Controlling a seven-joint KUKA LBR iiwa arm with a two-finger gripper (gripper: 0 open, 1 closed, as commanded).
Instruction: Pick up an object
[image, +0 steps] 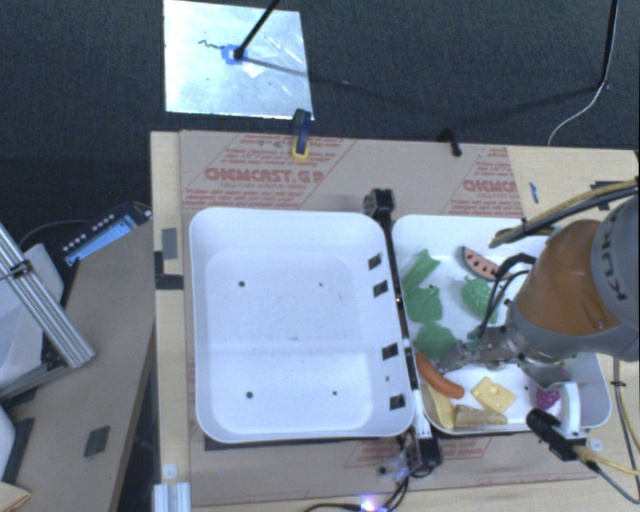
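Smooth white bins flank glossy green leaf toys; hand low among them, grip unclear.

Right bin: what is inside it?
Right bin holds green pieces, a watermelon slice, carrot, cheese wedge. The arm covers its right part.

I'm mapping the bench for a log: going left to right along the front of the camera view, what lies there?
Large white left bin → orange carrot-shaped toy → yellow cheese-wedge toy → small purple toy.
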